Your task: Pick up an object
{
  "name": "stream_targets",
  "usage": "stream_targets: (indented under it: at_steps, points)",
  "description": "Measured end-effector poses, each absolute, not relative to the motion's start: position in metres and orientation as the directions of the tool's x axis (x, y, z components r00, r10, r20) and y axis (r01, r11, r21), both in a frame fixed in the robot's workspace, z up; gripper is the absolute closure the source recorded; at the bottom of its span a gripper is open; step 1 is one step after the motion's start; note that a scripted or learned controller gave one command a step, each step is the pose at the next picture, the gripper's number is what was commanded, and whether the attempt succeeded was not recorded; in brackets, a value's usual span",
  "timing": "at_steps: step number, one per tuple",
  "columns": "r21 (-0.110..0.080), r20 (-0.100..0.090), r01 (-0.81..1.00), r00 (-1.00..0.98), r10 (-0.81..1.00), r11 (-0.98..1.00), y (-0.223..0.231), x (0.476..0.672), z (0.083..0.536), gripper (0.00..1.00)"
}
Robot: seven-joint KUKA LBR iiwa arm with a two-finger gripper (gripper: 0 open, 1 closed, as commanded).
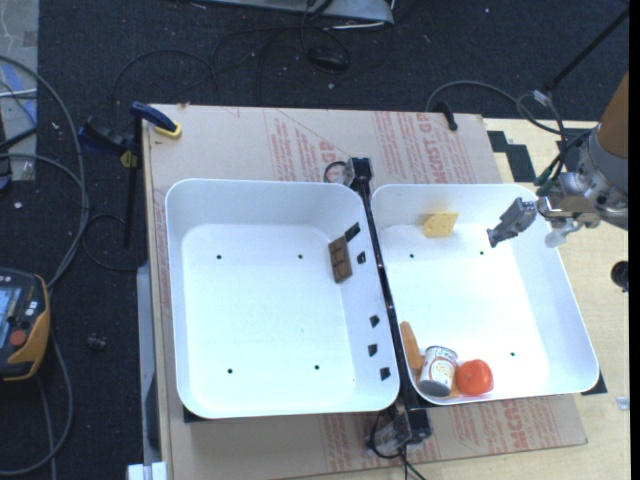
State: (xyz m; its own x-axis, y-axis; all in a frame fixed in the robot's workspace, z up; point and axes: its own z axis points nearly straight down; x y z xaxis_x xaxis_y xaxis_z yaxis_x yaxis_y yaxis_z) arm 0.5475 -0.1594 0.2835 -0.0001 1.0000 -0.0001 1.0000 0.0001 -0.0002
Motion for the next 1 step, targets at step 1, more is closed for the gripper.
stream_targets:
  at_steps: [1]
  points:
    - [-0.002,0.0,1.0,0.001,1.0,-0.001,-0.1939,0.5688,0.2591,0.0]
